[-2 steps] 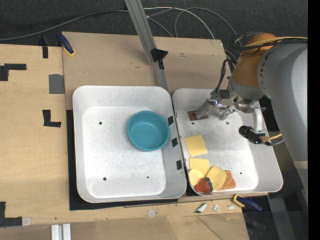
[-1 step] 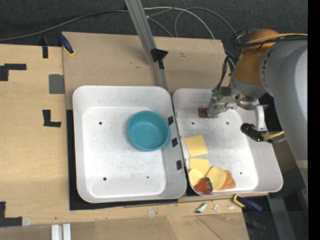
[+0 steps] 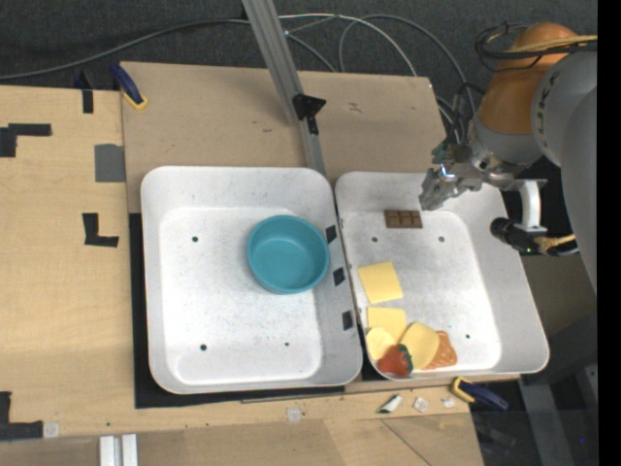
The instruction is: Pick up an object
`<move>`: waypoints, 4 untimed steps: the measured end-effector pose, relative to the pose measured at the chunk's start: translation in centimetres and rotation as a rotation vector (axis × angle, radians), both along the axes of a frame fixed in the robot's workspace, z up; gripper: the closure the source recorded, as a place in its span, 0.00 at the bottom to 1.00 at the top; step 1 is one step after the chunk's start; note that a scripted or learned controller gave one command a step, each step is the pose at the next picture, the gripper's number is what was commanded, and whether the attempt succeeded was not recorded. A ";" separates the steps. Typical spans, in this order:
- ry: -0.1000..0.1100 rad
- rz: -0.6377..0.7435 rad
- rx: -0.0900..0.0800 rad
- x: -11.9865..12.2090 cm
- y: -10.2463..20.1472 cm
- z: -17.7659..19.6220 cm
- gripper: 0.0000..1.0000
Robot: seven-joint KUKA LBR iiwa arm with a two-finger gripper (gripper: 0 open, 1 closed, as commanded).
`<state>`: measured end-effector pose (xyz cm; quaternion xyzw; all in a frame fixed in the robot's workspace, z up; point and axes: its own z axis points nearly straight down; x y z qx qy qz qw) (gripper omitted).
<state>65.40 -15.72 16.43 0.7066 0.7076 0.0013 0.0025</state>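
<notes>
My gripper [image 3: 434, 195] hangs over the far edge of the right bin [image 3: 505, 289], just right of a small brown chocolate bar [image 3: 403, 219]. Nothing shows between its fingers. A yellow cheese square [image 3: 380, 282] lies mid-left in that bin. Near its front left corner sits a pile: another yellow slice [image 3: 385, 321], a yellow wedge [image 3: 420, 340], a red strawberry-like piece [image 3: 395, 360] and an orange piece [image 3: 442, 352]. A teal bowl [image 3: 287, 253] stands in the left bin [image 3: 194, 309].
A slanted metal pole [image 3: 281, 56] rises behind the bins. Cables [image 3: 388, 37] trail across the back. Small clamps sit at the board's far left corner [image 3: 129, 85] and front right [image 3: 475, 392]. The arm's body [image 3: 572, 95] fills the right side.
</notes>
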 end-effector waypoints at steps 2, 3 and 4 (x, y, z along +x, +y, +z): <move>0.001 0.001 0.001 0.4 0.8 10.4 1.00; 0.002 0.000 0.001 0.5 0.8 13.6 1.00; 0.007 0.005 0.003 -0.5 6.7 12.9 1.00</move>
